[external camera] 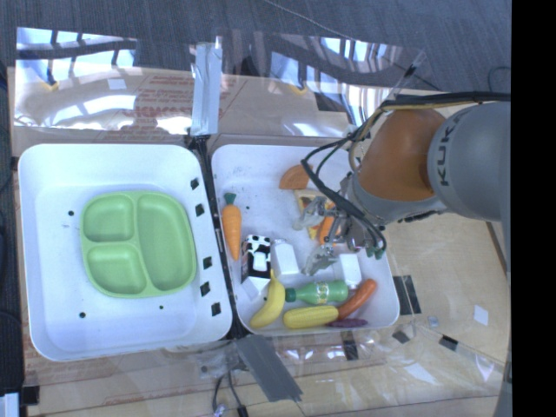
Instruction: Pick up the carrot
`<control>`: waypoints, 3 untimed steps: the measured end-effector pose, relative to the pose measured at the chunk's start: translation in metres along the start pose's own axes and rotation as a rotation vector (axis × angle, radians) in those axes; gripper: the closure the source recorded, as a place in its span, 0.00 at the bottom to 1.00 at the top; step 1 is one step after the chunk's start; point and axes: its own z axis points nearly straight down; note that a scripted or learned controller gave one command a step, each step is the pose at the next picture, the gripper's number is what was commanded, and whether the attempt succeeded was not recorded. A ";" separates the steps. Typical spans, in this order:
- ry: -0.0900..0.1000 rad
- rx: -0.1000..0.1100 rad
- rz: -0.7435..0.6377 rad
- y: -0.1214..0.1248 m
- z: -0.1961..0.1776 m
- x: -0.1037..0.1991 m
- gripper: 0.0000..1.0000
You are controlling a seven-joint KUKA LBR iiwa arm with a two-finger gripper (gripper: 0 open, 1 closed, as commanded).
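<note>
Looming largest at the right of the frame, the arm (452, 159) reaches in over the right bin (261, 156), its orange band above the wrist and black cables looping around it. Its gripper (328, 246) hangs low over the middle of that bin, among the clutter; whether it is wide or narrow I cannot tell, since the wrist and cables mask it.

The carrot (231, 227) lies at the left edge of the right bin, just beside the dividing wall, green top pointing to the upper frame and orange body running downward. It lies free, well apart from the gripper.

Just right of its lower end sits a black-and-white block (255, 256), with a white box (284, 257) touching that block's right side. Below them a banana (271, 304) curves toward the bin's lower left corner, a green bottle (318, 294) lies crosswise, and a yellow piece (309, 317) rests beneath the bottle. An orange-red pepper (359, 298) slants at the lower right, with something dark purple beneath it, too small to tell. An orange wedge (294, 178) sits in the upper part of the bin, near the wrist.

The left bin (52, 320) holds a green divided plate (139, 244) with three compartments.
</note>
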 end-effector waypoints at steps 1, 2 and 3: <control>-0.003 0.000 -0.010 0.002 -0.011 -0.002 1.00; -0.012 0.001 0.150 0.050 -0.110 -0.013 1.00; 0.001 0.000 0.150 0.092 -0.087 0.021 1.00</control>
